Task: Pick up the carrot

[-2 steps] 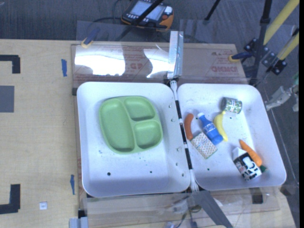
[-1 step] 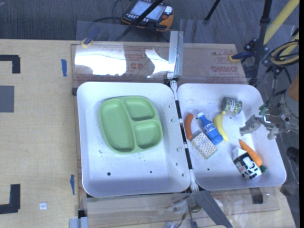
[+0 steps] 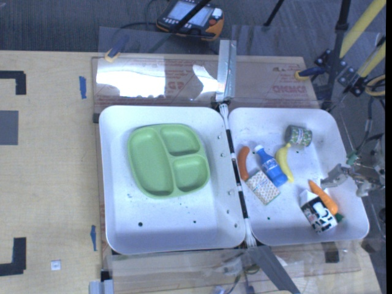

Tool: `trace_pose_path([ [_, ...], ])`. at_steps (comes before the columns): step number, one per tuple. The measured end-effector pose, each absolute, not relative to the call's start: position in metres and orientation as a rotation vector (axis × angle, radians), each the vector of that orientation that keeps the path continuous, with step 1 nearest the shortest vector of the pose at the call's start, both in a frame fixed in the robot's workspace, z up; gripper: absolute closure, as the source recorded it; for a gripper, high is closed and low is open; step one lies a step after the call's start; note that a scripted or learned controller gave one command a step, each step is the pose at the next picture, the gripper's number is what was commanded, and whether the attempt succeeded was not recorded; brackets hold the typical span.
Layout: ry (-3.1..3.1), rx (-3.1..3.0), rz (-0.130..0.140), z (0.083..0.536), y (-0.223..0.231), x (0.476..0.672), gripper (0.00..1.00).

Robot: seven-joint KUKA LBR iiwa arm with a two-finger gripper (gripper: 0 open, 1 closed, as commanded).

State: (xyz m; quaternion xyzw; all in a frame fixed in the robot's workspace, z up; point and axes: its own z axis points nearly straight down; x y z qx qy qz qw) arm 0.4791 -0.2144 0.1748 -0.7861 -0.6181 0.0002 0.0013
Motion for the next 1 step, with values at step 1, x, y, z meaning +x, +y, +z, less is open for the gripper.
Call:
trace_pose_path([
  [1,-2.005,-2.416,0.001,0.1397,-0.1591,0.4954,0.00],
])
